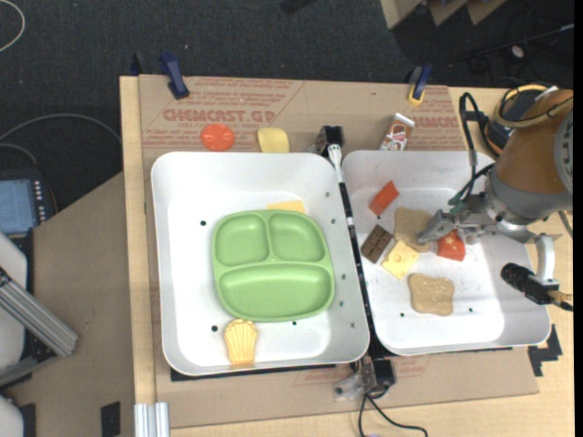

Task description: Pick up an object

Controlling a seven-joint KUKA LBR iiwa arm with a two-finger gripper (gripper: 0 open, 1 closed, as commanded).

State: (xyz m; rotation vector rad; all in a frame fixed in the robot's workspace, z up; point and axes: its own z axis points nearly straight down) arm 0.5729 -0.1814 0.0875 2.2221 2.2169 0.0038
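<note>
In the right bin (483,330) lie an orange-red block (384,197), a brown chocolate bar (375,242), a yellow cheese wedge (400,260), a tan slab (414,222), a toast-shaped piece (430,294) and a small red piece (451,246). My gripper (439,230) hangs low over the bin's middle, its grey fingers right next to the red piece and the tan slab. I cannot make out whether anything sits between them. The arm reaches in from the right, orange band up high.
The left bin (173,271) carries a green divided plate (271,264), a yellow slice (286,207) behind it and a ridged yellow piece (240,341) in front. Behind the bins on the board sit an orange toy (217,137), a yellow block (272,139) and a small carton (397,133).
</note>
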